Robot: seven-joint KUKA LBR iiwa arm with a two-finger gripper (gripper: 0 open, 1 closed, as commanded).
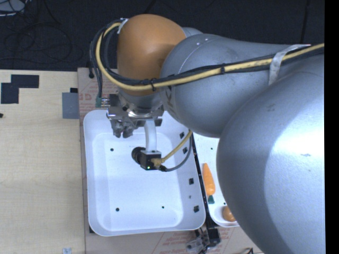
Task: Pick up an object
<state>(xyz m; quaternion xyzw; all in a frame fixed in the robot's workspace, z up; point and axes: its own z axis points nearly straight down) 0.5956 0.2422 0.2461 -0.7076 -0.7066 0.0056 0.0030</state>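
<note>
My tool [123, 131] is hanging over the far end of the left bin [132, 205], pointing down, nothing in it that I can see. Honestly can't tell how wide it's set from this angle. The stuff worth grabbing sits over in the right bin [212, 150]: an orange carrot-shaped piece [209, 179] along its left wall, and a smaller round orange thing [228, 214] nearer, half tucked under my arm [254, 105].

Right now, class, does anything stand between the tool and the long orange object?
Only the bins' adjoining walls: the tool hangs over one bin, and the orange object lies in the neighbouring bin, just past those walls. Nothing else visible lies between them.
</note>
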